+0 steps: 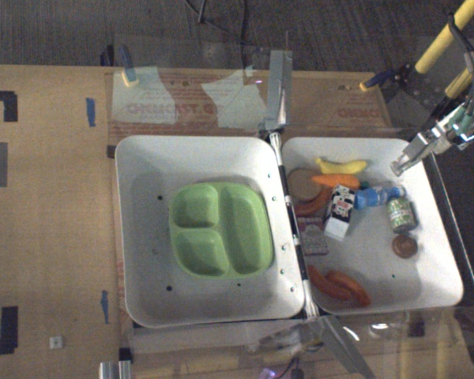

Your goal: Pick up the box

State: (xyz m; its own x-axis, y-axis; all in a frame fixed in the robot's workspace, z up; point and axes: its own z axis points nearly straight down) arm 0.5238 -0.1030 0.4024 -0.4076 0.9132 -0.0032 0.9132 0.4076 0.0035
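Camera view: gripper over right bin's far edge, finger state indiscernible; box lies well apart, untouched.

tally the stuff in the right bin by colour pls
Right bin:
yellow: 1, banana
orange/red: 3, carrot, two sausage-like pieces
blue: 1, bottle
white: 1, box
green: 1, can
brown: 2, discs
grey: 1, packet
Total: 10

A brown cardboard-covered worktop carries blue tape strips and black corner marks. Beyond its far edge lies dark grey carpet floor, with black cables trailing across it.
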